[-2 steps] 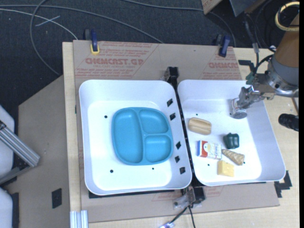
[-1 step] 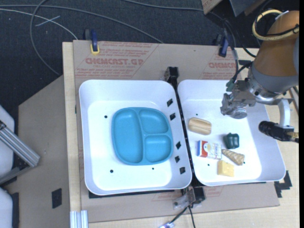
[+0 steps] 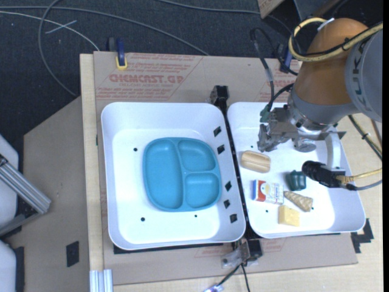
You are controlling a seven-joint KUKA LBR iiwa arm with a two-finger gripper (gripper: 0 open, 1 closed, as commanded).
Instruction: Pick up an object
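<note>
The hand (image 3: 267,140) is hovering just above the tan, bun-shaped toy bread (image 3: 255,160) lying in the right white bin (image 3: 346,221); its grip I cannot tell. Probably light and rigid, best pinched across its narrow middle.

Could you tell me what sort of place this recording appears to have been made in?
Most likely a robotics lab bench set up for grasping trials: a grey and orange arm reaches over two white bins, small toy food items lie in one, and loose cables trail across the dark carpet.
</note>
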